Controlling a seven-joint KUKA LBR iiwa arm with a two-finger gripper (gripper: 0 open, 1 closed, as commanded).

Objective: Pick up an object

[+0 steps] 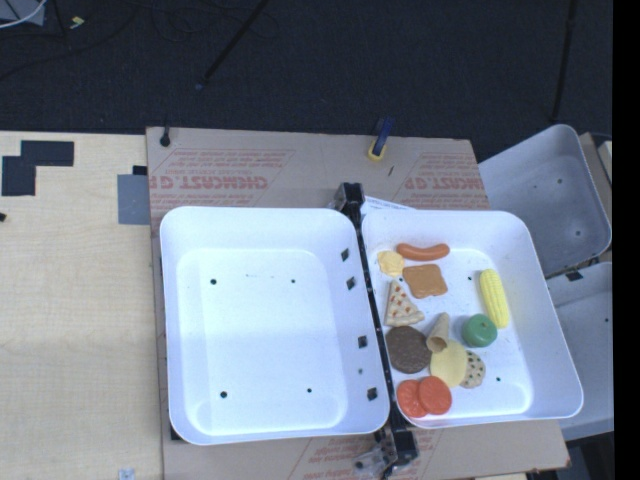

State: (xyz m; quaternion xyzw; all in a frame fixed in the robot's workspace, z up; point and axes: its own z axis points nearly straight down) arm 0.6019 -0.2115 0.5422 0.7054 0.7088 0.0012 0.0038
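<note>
The right white bin (540, 298) holds several toy foods. A red sausage (422, 251) lies at the back, with a brown toast slice (426, 281) just in front of it and a small yellow piece (390, 263) to its left. A yellow corn cob (494, 298) lies near the right wall. A pizza wedge (402, 306), a brown round patty (407, 349), a tan cone (439, 331), a green round piece (479, 330), a pale yellow piece (450, 364), a cookie (473, 370) and red tomato slices (424, 397) fill the front.
The left white bin (180, 268) stands beside the right one, joined by a black divider (365, 298). Both rest on a cardboard sheet (260, 173) on the wooden bench. A grey metal plate (550, 193) lies at the right. A blue-and-yellow clamp (380, 140) sits at the cardboard's back edge.
</note>
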